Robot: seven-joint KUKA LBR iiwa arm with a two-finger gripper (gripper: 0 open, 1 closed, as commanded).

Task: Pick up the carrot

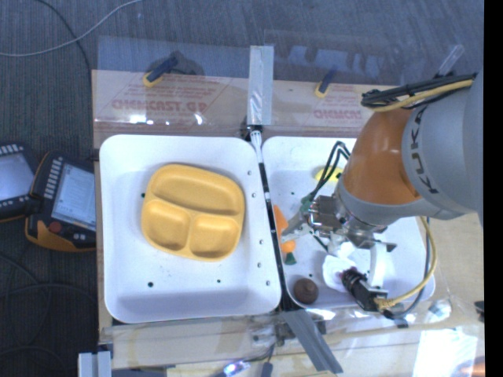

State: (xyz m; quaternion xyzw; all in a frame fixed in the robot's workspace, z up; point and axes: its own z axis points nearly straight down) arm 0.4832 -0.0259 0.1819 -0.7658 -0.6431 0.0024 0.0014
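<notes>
Your carrot lies against the right bin's left wall, long axis running up-down, just left of the gripper; whether it is spread or closed, you cannot tell.

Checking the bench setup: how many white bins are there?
2. The left bin holds a yellow divided tray; the right bin lies under the arm, with the carrot at its left edge.

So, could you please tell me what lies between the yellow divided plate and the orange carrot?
In the camera view, the raised white rims where the two bins meet lie between the yellow divided plate and the orange carrot.
</notes>
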